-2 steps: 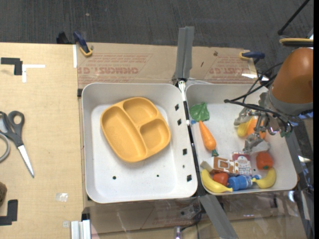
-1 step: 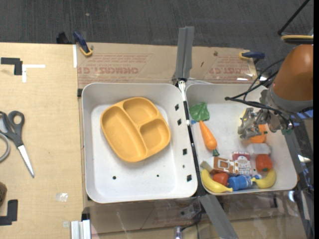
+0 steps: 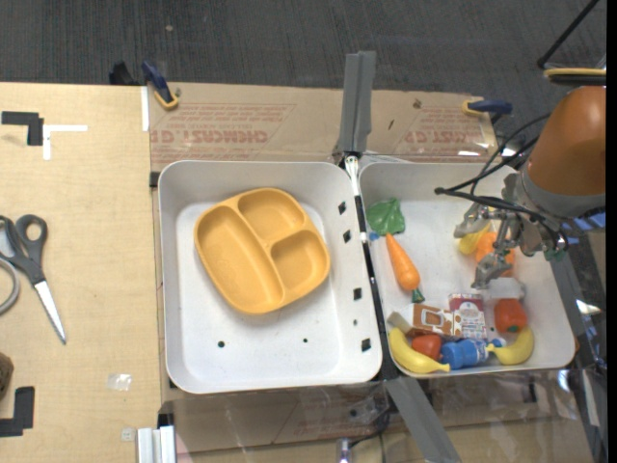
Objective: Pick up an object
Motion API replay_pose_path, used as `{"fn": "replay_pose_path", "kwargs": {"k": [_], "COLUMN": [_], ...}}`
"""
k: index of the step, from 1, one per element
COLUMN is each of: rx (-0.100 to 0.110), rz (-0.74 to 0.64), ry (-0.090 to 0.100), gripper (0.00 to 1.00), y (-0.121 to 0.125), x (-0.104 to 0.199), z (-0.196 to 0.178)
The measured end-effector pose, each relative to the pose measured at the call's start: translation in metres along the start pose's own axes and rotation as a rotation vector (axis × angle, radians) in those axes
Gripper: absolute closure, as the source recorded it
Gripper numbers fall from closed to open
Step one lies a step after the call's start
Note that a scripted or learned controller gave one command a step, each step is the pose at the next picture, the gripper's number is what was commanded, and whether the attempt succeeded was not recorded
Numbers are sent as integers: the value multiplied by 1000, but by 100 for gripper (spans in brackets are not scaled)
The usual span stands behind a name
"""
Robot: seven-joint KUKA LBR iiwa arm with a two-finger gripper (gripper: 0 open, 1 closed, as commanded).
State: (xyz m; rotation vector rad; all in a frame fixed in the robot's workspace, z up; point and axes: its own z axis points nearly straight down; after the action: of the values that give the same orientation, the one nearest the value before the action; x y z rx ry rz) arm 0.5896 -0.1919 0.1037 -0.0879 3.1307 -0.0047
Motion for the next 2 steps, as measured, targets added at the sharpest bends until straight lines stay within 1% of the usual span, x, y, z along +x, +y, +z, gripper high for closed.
{"fn": "replay_pose_path", "kwargs": {"k": [1, 2], "rx": [-1, -3], "rz": [0, 53], "ry": [3, 5], "gripper": [0, 0], "y": [-24, 0], "x": [-38, 4], "z": [10, 11]}}
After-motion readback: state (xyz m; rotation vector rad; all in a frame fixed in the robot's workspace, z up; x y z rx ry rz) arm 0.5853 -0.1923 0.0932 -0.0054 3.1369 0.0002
